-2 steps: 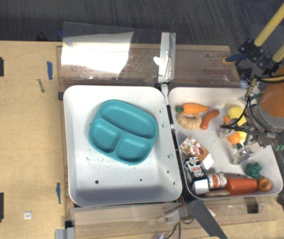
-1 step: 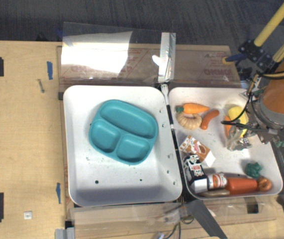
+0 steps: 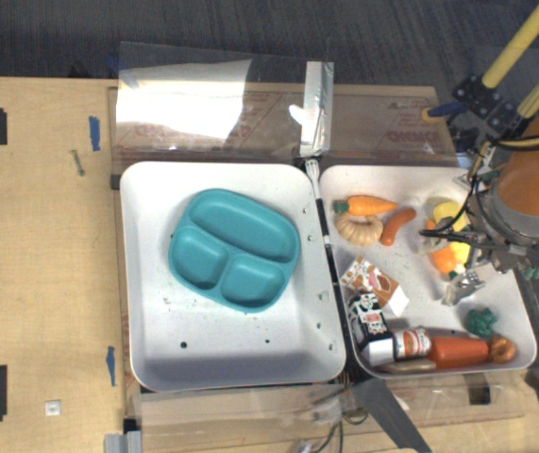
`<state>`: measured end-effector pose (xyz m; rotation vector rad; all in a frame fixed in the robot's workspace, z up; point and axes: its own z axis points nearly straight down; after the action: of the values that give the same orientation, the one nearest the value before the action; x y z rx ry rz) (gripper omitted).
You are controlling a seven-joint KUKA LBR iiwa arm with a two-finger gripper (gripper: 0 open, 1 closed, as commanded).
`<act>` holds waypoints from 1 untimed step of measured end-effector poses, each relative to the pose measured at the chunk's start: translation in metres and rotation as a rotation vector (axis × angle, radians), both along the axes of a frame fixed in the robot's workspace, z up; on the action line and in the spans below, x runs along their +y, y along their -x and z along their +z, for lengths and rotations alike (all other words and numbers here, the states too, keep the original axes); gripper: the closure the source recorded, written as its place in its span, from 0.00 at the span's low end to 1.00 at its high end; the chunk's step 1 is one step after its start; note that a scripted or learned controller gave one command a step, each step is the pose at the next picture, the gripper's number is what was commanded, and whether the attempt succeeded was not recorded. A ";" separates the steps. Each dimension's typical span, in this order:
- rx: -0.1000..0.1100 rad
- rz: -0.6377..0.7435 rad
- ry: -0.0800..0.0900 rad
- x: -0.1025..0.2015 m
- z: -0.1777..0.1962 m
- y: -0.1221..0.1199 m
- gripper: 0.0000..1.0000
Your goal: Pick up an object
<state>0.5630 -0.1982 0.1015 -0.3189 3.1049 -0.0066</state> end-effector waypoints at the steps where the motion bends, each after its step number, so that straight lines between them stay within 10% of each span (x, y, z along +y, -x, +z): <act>1: 0.012 -0.112 -0.004 -0.002 -0.013 0.009 0.00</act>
<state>0.5540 -0.1999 0.0886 -0.1445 3.1299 0.0001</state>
